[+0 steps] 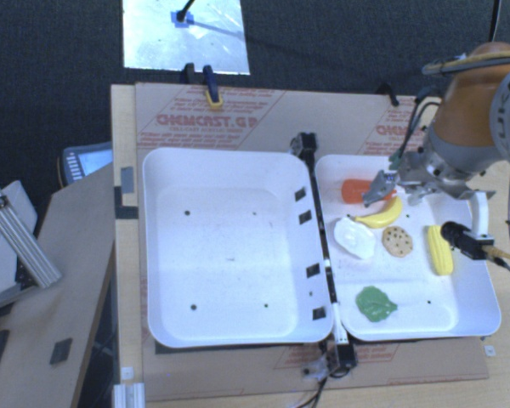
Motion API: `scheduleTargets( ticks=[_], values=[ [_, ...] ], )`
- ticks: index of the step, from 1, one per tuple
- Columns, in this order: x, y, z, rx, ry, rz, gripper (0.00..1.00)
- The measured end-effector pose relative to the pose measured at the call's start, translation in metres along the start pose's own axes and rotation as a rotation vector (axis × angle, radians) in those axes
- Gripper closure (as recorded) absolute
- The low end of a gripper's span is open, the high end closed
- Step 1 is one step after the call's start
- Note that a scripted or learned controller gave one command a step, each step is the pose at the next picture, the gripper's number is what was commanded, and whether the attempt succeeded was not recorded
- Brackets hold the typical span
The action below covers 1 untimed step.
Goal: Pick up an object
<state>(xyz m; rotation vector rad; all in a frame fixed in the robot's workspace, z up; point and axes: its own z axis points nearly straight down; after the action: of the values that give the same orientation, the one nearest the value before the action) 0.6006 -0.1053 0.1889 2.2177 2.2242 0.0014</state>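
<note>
The counter [238, 109] carries 2 white bins side by side. The left bin [229, 245] has only bare floor and small dark specks. The right bin [472, 313] holds 6 things. 1 grey arm [480, 109] with an orange band reaches in from the right, over the right bin's upper part.

Counted by size in the right bin: 1 yellow corn cob [439, 250] lies lengthwise near the right wall, 1 banana [380, 215] curves across the upper middle, 1 white lump [354, 237] sits just below and left of the banana, 1 orange piece [354, 190] lies at the upper left, 1 green leafy piece [376, 303] rests near the front, well apart from the rest, and 1 round speckled cookie [397, 241] lies between the white lump and the corn cob.

The gripper [379, 190] hangs low at the right end of the orange piece, directly above the banana; its metal tips overlap both in this slanted view. Whether it is released or clenched I cannot tell, and no thing is seen clearly between its tips. The cookie, white lump and corn cob lie below the gripper, near it but apart.
</note>
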Motion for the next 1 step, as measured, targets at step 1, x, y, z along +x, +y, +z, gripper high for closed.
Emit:
scheduleTargets(
  ticks=[1],
  values=[
    [-0.0405, 0.0719, -0.0854, -0.016, -0.006, -0.002, 0.00]
  ],
)
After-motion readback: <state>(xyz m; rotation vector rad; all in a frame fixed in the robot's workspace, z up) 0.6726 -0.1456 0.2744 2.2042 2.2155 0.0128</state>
